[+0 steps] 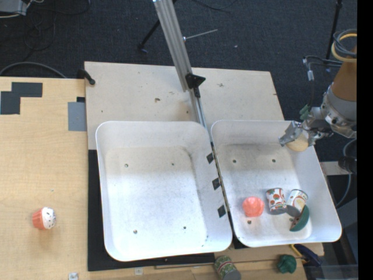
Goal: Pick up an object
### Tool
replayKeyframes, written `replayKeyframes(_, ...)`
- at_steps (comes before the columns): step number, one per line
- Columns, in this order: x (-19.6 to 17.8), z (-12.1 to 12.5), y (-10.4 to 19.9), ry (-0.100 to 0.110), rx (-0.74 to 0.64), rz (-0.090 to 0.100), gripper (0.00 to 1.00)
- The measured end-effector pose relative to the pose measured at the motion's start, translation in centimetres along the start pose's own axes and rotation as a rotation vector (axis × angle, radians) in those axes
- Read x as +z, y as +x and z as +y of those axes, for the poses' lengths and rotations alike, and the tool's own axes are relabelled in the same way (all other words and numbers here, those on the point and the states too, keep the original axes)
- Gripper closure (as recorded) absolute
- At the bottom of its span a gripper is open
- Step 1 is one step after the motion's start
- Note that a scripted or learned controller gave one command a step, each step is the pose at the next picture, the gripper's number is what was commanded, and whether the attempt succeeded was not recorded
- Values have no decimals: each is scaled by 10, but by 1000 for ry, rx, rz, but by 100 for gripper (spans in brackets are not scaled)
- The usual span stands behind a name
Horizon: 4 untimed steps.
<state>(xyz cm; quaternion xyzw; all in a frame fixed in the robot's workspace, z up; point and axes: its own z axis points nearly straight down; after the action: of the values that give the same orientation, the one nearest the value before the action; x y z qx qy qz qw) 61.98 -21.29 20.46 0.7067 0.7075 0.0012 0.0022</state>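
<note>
End effector (296,137) poised over the upper right corner of the right bin (326,197), at the end of the grey arm (344,98) reaching in from the right. Pressed up against a small pale, cream-coloured object (299,145) at its tip; whether gripped or merely touched, impossible to tell at this size, and opening state likewise not readable. Well apart, toward the near end of the same bin: a pink ball (252,206), two small printed cups (276,200) lying side by side, and a dark green curved piece (301,220) leaning against them. Left bin (111,156) alongside, separated by the shared rims. Beyond the bins, on the wooden surface (35,168) to the left, a small red-and-white toy (44,218); at the front edge, a dark can-like item (225,266) and a green lump (285,263). Risks, as a judgement: pale object so close to the bin wall, so likely to be pinched against the rim or nudged away rather than captured; a shallow or off-centre hold liable to slip on lifting; a lift with nothing caught quite possible. Clustered cups and green piece too tightly packed for a clean single grasp if targeted instead.
</note>
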Motion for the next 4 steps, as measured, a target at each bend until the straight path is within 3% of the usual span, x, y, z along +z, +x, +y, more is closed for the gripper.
replayKeyframes(1, -63, 3, -5, -1, 0, -1, 100)
replayKeyframes(4, -49, -50, 141, 10, -3, 4, 100)
